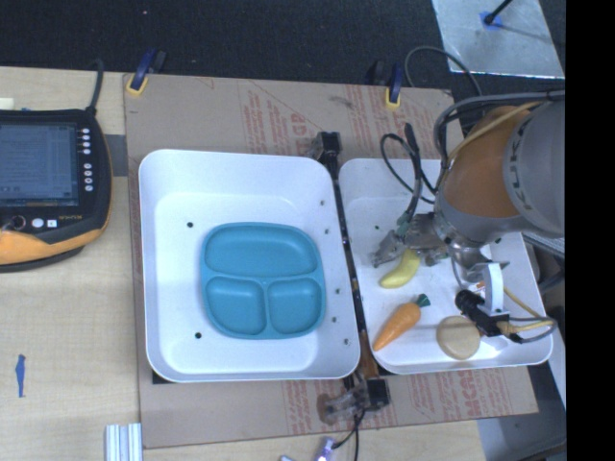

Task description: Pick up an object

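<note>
From the camera above the worktop (77, 353), the grey arm (519, 176) with its orange band reaches in from the right and hangs over the right bin (370, 185). Its claw (402, 243) points left and sits low over the bin floor, with the metal tips spread slightly and nothing visibly gripped between them. A yellow banana (401, 271) lies just below the claw, close to the tips or touching them; which one cannot be made out. Further below and a little left of the claw lies an orange carrot (398, 326) with a green top, apart from the banana. Below and to the right of the claw rests a tan round potato-like object (458, 338). Well to the left of the claw, the left bin (163, 185) holds a blue divided plate (261, 279). Far left of it, a tablet controller (48, 185) rests on the worktop.
</note>
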Action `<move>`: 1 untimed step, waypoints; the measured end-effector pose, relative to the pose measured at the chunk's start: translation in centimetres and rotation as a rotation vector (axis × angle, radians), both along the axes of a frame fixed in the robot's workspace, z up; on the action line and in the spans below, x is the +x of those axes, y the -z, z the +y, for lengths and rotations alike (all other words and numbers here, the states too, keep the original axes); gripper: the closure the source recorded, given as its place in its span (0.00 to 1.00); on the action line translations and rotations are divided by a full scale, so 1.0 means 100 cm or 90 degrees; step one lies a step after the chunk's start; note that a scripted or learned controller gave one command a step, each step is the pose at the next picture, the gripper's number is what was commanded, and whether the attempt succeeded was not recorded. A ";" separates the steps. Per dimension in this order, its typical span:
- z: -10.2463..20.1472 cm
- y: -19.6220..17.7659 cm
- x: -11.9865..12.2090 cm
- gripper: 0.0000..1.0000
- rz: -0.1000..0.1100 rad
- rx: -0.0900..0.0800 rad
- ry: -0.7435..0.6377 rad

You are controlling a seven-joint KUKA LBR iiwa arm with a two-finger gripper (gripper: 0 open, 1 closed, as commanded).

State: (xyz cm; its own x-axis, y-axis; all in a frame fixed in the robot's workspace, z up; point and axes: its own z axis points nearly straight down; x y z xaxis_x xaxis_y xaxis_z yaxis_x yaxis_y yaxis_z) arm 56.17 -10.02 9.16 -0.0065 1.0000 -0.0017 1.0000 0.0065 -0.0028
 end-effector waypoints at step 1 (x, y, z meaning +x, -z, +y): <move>-0.001 -0.010 0.000 1.00 0.001 -0.001 -0.002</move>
State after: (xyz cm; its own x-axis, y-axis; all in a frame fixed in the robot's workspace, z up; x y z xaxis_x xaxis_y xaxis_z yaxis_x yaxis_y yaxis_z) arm 56.15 -10.15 10.17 -0.0091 1.0000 -0.0036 0.9999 0.0091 -0.0044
